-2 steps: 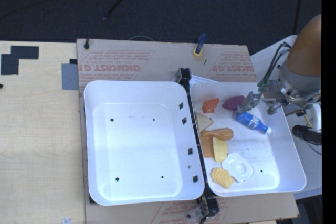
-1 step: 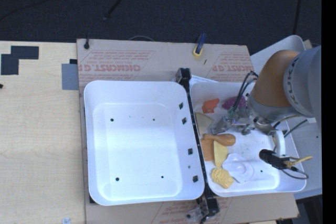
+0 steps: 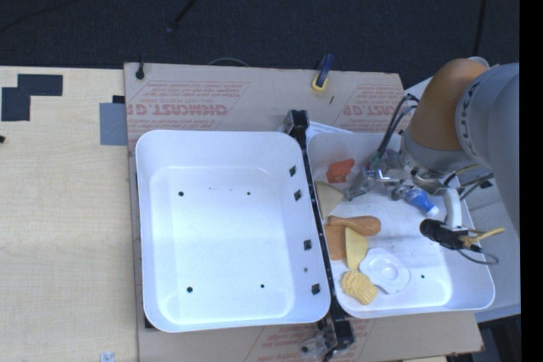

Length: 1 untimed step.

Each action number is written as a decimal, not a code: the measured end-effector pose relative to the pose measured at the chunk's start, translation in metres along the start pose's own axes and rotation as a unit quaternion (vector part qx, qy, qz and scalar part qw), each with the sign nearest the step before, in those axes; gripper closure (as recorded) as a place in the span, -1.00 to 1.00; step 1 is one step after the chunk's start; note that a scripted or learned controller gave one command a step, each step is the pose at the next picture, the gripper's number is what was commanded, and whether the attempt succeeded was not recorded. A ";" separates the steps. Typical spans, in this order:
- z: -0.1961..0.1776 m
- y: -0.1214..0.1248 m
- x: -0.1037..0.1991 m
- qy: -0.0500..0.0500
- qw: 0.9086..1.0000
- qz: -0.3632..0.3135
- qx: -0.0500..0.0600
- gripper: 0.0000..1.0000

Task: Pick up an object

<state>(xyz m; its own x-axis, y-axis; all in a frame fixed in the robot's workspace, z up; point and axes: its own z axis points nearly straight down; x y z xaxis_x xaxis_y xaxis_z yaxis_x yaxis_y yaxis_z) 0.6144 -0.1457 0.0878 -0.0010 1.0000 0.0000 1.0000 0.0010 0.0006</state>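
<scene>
Two shallow white bins side by side on one cardboard sheet [image 3: 254, 102] over the pale wooden table [image 3: 59, 233]: left bin [image 3: 222, 220] and right bin [image 3: 428, 288], meeting along a black strip [image 3: 309, 212]. All loose objects in the right bin, six clearly countable: one red-orange piece [image 3: 340, 170] toward the far left corner; one blue piece [image 3: 419, 201] just beside the end effector [image 3: 378, 181]; one brown sausage-shaped piece [image 3: 358, 225] near the middle; one yellow wedge [image 3: 355, 249] touching it on the near side; one white round piece [image 3: 386, 273] and one ridged yellow piece [image 3: 359, 287] touching each other close to the front wall. One orange patch [image 3: 336, 243] also peeping out beside the wedge, too hidden to name. One grey arm [image 3: 496, 123] with one orange band [image 3: 441, 110] reaching in from the right, end effector low over the far half of the right bin, between the red-orange piece and the blue piece; spread or pressed together, impossible to tell from here. One blue-and-yellow clamp [image 3: 322, 74] on the far edge of the sheet.
</scene>
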 end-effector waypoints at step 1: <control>0.000 0.031 -0.018 0.000 1.000 -0.001 0.000 -1.00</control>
<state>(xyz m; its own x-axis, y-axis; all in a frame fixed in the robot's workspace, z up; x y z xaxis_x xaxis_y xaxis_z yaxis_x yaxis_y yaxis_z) 0.6450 -0.1632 0.0881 -0.0037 1.0000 -0.0004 1.0000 0.0037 -0.0001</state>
